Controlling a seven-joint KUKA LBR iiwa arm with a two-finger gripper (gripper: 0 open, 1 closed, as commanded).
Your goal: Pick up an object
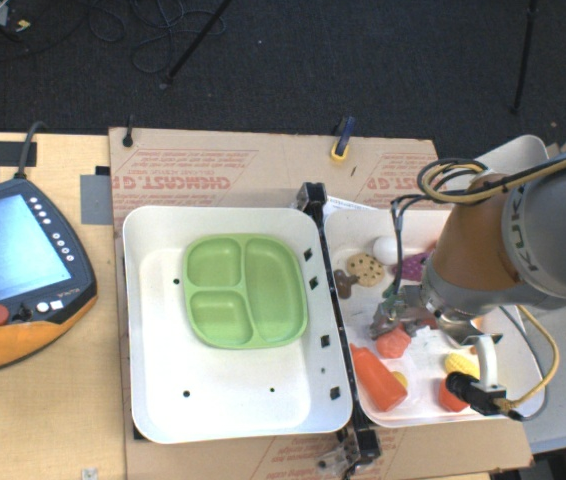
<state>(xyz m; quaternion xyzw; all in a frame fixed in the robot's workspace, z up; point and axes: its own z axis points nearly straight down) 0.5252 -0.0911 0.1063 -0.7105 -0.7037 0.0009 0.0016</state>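
The arm point(493, 238) reached in from the right and covered much of the right bin point(363, 408), hiding part of its contents. Its gripper point(400, 318) sat low over a small red-orange toy point(394, 344) near the bin's middle; whether the fingers were closed or apart could not be made out, and the toy's shape was blurred. Near it lay an orange carrot point(377, 377), a cookie point(365, 267), a white ball point(387, 249), a purple piece point(415, 265) half hidden by the arm, and a yellow piece point(462, 364). The left bin point(153, 388) held a green tray point(243, 291) with three compartments. Cardboard point(203, 173) under the bins bore upside-down red print, too small to read. A pendant point(18, 268) lay at left.
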